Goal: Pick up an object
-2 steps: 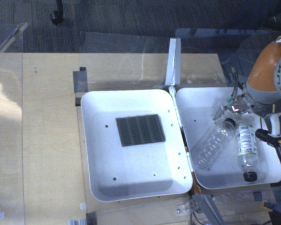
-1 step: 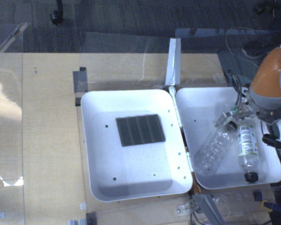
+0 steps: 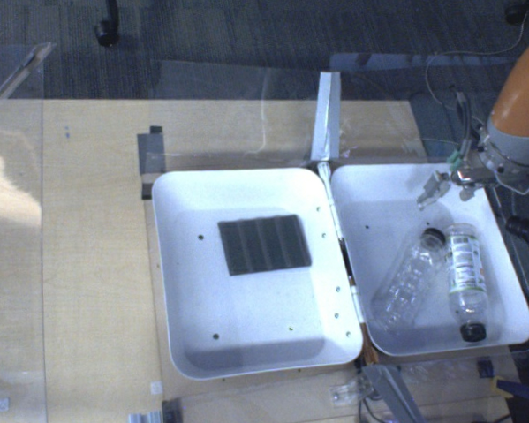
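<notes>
Two clear plastic bottles lie in the right bin [image 3: 501,331]. One bottle [image 3: 465,275] has a white label and a black cap toward the front. The other bottle [image 3: 405,289] is unlabelled and lies slanted to its left, its dark cap toward the back. A dark ribbed rectangular pad [image 3: 264,244] lies flat in the left bin [image 3: 192,343]. My gripper [image 3: 447,190] hovers over the back right part of the right bin, behind both bottles and apart from them. Its two fingers are spread and nothing sits between them.
A raised divider [image 3: 341,246] separates the two bins. A metal bar [image 3: 327,114] stands behind the divider. Cables hang near the arm's orange band [image 3: 517,100] at the right. Wooden bench surface [image 3: 81,260] extends to the left.
</notes>
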Motion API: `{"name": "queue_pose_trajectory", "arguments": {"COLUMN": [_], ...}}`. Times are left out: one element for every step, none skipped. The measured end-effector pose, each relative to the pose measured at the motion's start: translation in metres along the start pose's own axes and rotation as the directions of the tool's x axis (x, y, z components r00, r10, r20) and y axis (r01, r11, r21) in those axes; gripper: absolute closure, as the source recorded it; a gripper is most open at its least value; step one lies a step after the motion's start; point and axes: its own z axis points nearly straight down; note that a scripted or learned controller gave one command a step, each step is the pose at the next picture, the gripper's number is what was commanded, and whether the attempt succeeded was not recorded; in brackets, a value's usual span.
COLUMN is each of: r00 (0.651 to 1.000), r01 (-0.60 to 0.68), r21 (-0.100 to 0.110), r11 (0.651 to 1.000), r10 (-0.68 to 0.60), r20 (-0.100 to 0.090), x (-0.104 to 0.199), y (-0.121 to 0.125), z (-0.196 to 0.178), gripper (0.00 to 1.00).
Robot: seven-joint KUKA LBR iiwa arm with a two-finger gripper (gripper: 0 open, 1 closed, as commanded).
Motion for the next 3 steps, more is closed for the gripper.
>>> {"name": "queue_pose_trajectory", "arguments": {"r00": [0.989, 0.988, 0.971], "r01": [0.15, 0.152, 0.237], "r21": [-0.001, -0.012, -0.002], "r11": [0.989, 0.988, 0.971], "r10": [-0.15, -0.152, -0.237], "r20": [0.0, 0.001, 0.001], "x": [-0.012, -0.01, 0.015], "y": [-0.017, -0.013, 0.053], "z": [0.089, 0.076, -0.009], "gripper": [0.0, 1.0, 1.0]}}
